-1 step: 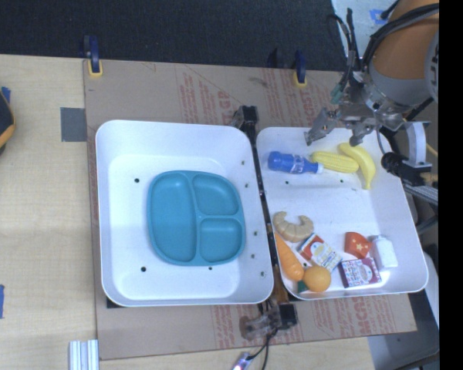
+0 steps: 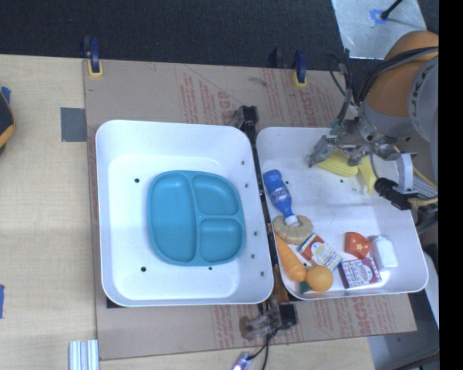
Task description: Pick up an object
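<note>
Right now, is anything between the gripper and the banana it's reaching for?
Nothing visible. The gripper sits right over the banana at the back of the right bin. The bottle, carrot and other items lie further forward, away from it. Whether it has a grip on the banana cannot be made out.

- The blue tray (image 2: 197, 216) sat mid left bin (image 2: 116, 206), bare floor around it
- The right bin (image 2: 405, 280)'s near end was crowded: bottle (image 2: 279, 195), carrot (image 2: 291, 260), packets (image 2: 359, 272)
- Its middle floor lay open
</note>
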Action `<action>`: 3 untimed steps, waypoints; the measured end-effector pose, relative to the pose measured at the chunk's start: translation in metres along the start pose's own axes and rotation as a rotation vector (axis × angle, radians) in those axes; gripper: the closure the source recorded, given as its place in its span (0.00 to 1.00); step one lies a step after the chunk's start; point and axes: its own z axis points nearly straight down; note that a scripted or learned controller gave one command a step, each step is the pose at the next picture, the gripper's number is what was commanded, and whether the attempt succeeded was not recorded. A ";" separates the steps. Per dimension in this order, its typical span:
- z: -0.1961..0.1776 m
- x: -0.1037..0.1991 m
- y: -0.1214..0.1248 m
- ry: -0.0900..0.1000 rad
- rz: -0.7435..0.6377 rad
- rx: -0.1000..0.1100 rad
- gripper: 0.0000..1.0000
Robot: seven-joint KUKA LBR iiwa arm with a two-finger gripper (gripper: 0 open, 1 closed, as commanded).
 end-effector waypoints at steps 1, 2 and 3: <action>-0.084 -0.047 -0.002 0.002 0.003 0.008 0.00; -0.031 -0.045 -0.001 0.003 0.000 0.013 0.00; -0.081 -0.036 -0.047 0.003 0.003 0.011 0.00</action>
